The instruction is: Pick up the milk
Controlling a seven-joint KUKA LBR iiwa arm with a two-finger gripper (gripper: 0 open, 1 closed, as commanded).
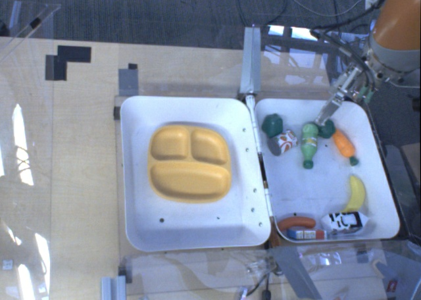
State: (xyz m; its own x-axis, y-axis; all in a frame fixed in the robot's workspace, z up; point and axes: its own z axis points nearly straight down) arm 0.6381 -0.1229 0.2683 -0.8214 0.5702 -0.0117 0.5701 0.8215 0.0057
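Observation:
The milk (345, 222) looks like a small black-and-white carton lying on its side at the near right corner of the right bin (289, 180). My gripper (325, 118) hangs over the far part of that bin, well away from the carton. Its tip is just above a dark green piece (327, 131), between the green bottle (309, 145) and the orange carrot (343, 144). Nothing shows in its grasp.
The right bin also holds a dark green vegetable (272, 124), a small white-and-red pack (284, 141), a banana (356, 193), a sausage (297, 223) and a red-and-blue item (306, 233) beside the milk. A yellow divided tray (191, 162) lies in the left bin (135, 180).

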